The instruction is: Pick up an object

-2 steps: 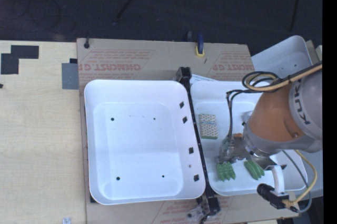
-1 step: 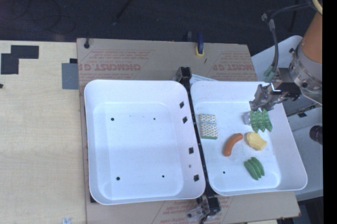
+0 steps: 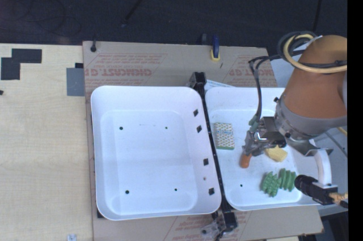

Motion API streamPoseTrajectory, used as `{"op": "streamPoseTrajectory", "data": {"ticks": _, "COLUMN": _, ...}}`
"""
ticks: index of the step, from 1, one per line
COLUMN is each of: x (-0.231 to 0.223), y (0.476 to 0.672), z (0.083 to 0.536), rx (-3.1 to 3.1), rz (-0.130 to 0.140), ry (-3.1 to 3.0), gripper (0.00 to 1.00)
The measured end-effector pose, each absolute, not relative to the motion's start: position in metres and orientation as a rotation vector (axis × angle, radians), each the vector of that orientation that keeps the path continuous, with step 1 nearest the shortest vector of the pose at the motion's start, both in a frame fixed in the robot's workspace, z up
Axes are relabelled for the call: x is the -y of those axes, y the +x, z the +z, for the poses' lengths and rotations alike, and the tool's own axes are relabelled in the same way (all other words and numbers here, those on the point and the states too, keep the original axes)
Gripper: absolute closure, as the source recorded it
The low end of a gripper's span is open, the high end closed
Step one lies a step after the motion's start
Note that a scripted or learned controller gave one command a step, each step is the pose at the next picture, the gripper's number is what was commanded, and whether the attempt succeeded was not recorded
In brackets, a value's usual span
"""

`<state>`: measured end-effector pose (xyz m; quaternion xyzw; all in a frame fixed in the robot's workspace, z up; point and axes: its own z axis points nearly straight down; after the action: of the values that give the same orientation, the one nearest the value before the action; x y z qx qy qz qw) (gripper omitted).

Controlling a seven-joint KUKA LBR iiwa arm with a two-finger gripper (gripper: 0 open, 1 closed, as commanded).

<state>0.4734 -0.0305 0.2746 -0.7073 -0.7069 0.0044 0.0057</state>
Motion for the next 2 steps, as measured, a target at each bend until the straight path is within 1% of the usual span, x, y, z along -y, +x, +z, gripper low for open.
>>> {"op": "streamPoseTrajectory", "data": {"ticks": 1, "x": 0.062, "y": 0.519, "z": 0.487, "rx": 2.234, "rz": -0.016, "ry": -2.229, "gripper": 1.00}}
{"op": "streamPoseTrajectory", "data": {"ticks": 2, "x": 0.115, "y": 0.472, "z": 0.260, "rx": 2.205, "rz": 0.017, "ry": -2.217, "gripper": 1.00}}
